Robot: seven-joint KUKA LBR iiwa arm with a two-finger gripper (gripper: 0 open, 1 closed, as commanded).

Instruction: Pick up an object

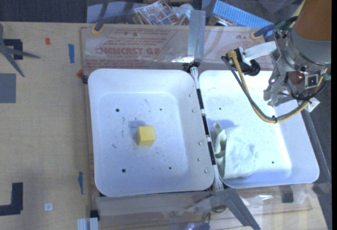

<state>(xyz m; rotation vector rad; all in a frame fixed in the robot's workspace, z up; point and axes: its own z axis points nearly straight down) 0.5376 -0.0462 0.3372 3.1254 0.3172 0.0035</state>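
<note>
- The small yellow cube-shaped block (146, 135) lay near the middle of the shallow white left-hand bin (105, 87), flat on the speckled floor, touching nothing else and well apart from every wall.
- My two-finger pincer (277, 93) hung over the upper right part of the shallow white right-hand bin (300, 166), well away from the block and with the divider between the two bins lying between us.
- I could not tell whether my pincer was apart or together; from this slanted view the tips blurred into the grey wrist hardware and the bright bin floor.
- I saw nothing between my tips.
- A crumpled white cloth (235, 151) lay in the lower left part of the right-hand bin, just beside the divider, below and to the left of my pincer and apart from it.
- A yellow cable (251, 98) looped down from my wrist over the right-hand bin and curved back up toward me.
- My grey arm with its orange band (314, 10) reached in from the right, above the bin's far corner.
</note>
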